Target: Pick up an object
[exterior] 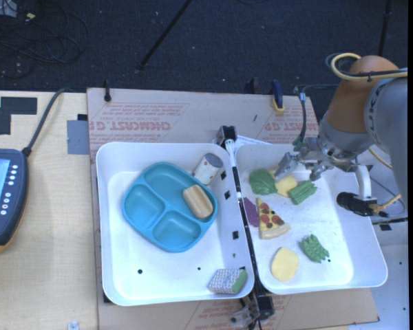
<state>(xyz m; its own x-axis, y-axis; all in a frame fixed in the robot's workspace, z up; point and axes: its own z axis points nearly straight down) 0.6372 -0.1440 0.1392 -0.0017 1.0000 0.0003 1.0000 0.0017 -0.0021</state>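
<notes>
Hovering open-fingered, the gripper (301, 165) straddles a small yellow piece (286, 185) (pale, blocky); open floor lies at five o'clock.

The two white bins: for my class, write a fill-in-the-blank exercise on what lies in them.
1. The blue tray lies in the ____ bin.
2. The bread roll rests on the ____ tray.
3. The pizza slice lies in the ____ bin.
4. The gripper hangs over the ____ bin.

Missing words: left; blue; right; right
</notes>
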